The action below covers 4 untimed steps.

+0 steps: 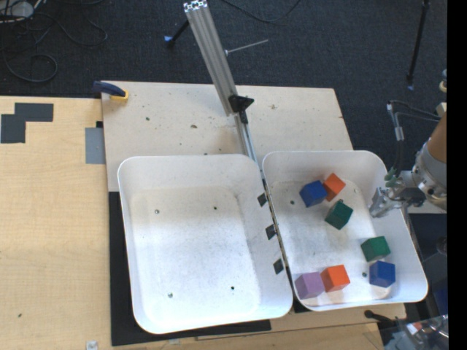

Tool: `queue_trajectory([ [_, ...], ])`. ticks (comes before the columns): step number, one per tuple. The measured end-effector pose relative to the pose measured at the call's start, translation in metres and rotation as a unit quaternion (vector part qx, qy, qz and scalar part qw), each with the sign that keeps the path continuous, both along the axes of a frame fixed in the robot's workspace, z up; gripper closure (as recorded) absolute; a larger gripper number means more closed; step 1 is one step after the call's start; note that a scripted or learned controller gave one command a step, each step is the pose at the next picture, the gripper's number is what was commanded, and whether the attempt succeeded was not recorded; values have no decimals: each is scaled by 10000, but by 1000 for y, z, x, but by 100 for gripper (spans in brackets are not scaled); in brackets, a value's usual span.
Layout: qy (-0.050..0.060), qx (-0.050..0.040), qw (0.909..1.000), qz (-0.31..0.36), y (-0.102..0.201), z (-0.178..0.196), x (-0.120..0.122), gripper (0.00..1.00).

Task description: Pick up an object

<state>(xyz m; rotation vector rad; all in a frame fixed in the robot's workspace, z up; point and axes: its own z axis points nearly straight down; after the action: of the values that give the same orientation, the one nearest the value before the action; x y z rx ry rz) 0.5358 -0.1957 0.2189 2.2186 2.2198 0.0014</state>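
Just beside the right-hand white plastic bin's [365,159] far rim, the grey metal two-finger gripper [381,203] hovers, its state impossible to tell, with the dark green cube [338,214] nearest, so a straight descent risks striking the rim instead.

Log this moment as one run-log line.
gripper: at right white bin's right rim, holding nothing seen | bin holds seven cubes | nearest: dark green cube | pick: not yet done

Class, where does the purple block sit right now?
The purple block lies in the right bin, near its front left corner, touching the orange block on its right.
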Motion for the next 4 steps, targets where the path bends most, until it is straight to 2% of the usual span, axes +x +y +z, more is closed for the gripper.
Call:
queue_trajectory([
  [1,16,8,10000,-6,-1,15,0,100],
  [2,30,24,10000,23,54,3,7,100],
  [3,19,21,10000,26,108,14,16,100],
  [4,37,21,10000,15,153,5,22,100],
])
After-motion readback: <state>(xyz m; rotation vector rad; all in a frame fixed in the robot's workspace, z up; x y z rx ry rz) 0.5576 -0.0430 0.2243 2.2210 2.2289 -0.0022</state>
